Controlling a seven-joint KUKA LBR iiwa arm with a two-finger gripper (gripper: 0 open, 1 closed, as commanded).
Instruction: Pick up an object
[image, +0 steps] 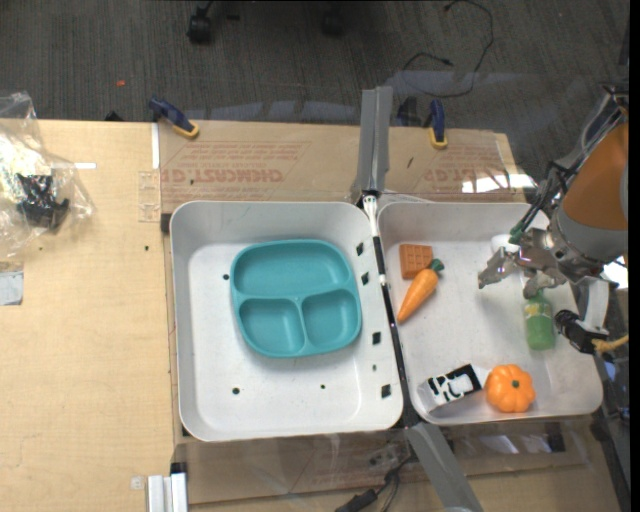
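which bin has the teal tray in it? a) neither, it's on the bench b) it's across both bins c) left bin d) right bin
c: the teal tray lies flat inside the left bin, while the right bin holds the carrot, the pumpkin and other small items.

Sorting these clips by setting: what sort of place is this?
Most likely a robotics lab bench, not a kitchen: two white bins sit on clamped cardboard, toy food such as a carrot and pumpkin lies in the right one, and cables trail across the grey floor.
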